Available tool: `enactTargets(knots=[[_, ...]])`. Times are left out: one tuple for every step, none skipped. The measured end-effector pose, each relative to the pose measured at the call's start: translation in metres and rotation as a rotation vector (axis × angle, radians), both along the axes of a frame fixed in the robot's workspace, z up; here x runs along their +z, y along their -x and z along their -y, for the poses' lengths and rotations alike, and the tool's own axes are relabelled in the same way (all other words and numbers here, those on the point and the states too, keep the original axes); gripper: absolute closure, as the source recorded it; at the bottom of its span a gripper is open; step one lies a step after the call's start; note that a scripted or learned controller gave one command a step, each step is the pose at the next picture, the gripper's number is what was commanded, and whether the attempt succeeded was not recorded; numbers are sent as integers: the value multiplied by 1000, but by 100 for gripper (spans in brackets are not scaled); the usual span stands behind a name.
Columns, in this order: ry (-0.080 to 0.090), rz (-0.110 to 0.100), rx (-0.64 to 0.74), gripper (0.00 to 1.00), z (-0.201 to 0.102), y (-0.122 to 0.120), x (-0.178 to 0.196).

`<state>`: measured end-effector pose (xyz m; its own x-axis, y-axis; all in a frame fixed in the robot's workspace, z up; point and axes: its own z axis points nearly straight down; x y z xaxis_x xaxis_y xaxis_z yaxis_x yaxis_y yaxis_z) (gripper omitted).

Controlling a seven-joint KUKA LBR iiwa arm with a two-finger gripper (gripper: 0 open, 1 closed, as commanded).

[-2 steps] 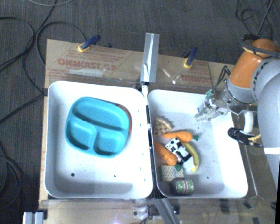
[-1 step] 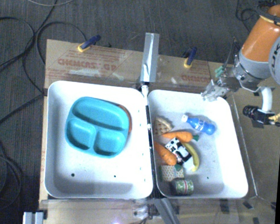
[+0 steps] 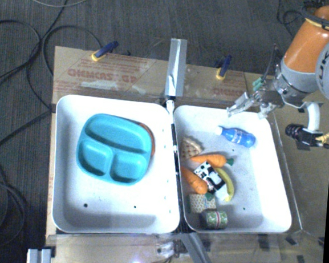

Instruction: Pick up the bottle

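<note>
Dark carpet with loose cables surrounds the bench (image 3: 101,71); cardboard sheet clipped along the far edge, two white bins side by side on top.

Left bin (image 3: 61,205): holds a blue divided tray (image 3: 116,148), nothing else I can make out.

Right bin (image 3: 268,188): the bottle (image 3: 238,136) lies on its side near the far wall, blue body, paler cap end pointing toward the bin divider. It sits on bare floor, apart from the clutter nearer the middle: two carrots (image 3: 208,159), a banana (image 3: 227,184), a black-and-white spotted toy (image 3: 209,173), a small can (image 3: 214,219) toward the near wall.

My gripper (image 3: 251,103) hangs above the far rim of the right bin, just beyond the bottle and not touching it. Fingers are spread apart, nothing between them.

Handling estimate: small plastic bottle, probably light and likely hollow, so stiff enough for a moderate squeeze but may dent under a hard one. Smooth round body, so I expect it to roll or squirt out if my fingers close off-centre.

Grasp plan: take it across the short axis at mid-body, fingers straddling the cylinder, jaw line perpendicular to its length. Avoid the tapered cap end, where grip would be poor. Clear floor on both sides of the body gives room for both fingers to descend.
</note>
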<state>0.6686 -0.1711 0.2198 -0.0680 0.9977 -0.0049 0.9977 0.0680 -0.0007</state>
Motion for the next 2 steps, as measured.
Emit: enactTargets(knots=[[-7,-1,-237,0,-35,36,-127],[-10,-12,-336,0,23,4,-134]])
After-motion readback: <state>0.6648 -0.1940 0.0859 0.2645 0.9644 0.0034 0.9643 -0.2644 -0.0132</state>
